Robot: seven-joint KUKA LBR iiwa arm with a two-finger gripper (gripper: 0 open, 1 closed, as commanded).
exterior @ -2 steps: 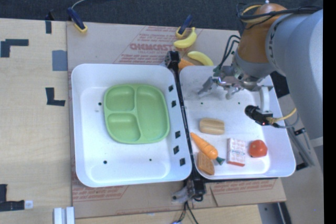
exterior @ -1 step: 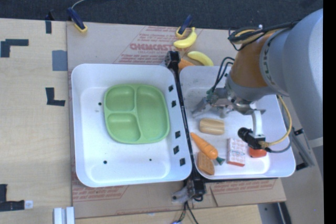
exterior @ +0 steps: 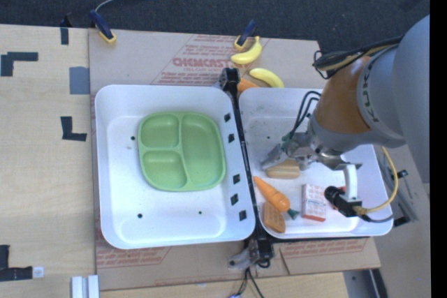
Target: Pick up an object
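My gripper [exterior: 288, 157] is low in the right bin [exterior: 363, 223], near its middle. Directly under and in front of it lies a pale tan, bread-like piece [exterior: 283, 170]; whether the gripper touches it is unclear. An orange carrot [exterior: 272, 194] lies just in front of that piece. A brown oval item [exterior: 274, 220] rests at the bin's front left corner. A small red and white box [exterior: 314, 203] sits to the right of the carrot. The grey arm with its orange band [exterior: 342, 105] reaches in from the right.
The left bin [exterior: 112, 171] holds a green divided plate [exterior: 181, 151]. Two yellow bananas [exterior: 248, 52] [exterior: 266, 77] and a small orange item [exterior: 245, 86] lie on the cardboard behind the right bin. Cables hang by the arm's wrist.
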